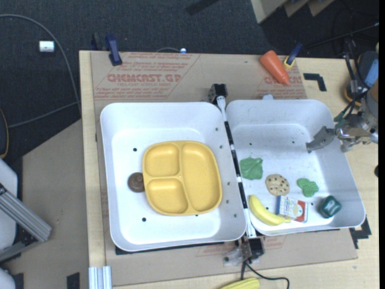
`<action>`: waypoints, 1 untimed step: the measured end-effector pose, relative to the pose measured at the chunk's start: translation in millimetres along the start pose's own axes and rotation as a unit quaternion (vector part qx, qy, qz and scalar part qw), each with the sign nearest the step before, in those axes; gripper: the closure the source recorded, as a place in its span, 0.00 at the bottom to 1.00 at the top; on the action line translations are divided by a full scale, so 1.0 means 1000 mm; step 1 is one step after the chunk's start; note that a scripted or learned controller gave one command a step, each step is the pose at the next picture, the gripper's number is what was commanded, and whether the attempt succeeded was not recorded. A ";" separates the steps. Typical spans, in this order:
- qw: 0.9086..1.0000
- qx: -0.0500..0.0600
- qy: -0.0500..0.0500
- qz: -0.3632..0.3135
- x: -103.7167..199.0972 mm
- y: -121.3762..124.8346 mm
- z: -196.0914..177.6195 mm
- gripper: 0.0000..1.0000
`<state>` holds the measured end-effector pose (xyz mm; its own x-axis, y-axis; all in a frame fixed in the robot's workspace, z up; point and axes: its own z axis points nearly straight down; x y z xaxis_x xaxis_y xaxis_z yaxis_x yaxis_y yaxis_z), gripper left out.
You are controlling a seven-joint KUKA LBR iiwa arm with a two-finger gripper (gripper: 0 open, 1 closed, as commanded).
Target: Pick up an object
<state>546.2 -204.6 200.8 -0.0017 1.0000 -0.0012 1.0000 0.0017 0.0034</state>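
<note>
Camera view, from above and at a slant, takes in both white bins on the bench. From the right edge the arm comes in low over the right bin (301, 110), and its gripper (317, 141) hangs above the bin's upper right part, over bare white floor; I cannot tell how the pincer stands, and nothing shows in its grasp. The things to pick lie further down in that bin, well apart from the gripper: a green leafy piece (251, 167) near the bin's left wall, a round cookie (277, 184) just beside it, a smaller green piece (308, 186) to the cookie's right, a banana (266, 212) along the lower left, a small red and white packet (292, 209) touching the banana's end, and a dark green cup (329, 206) in the lower right corner. In the left bin (114, 137) sits a yellow divided plate (181, 177), with a brown round piece (136, 182) tucked at its left edge. An orange carrot (275, 67) lies on the bench beyond the right bin.
</note>
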 end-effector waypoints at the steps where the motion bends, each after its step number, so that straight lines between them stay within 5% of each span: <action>1: 1.000 0.002 0.002 0.000 -0.011 -0.030 0.115 0.00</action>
<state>517.0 -215.4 85.6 -0.0019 1.0000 0.0029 1.0000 0.0019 -0.0004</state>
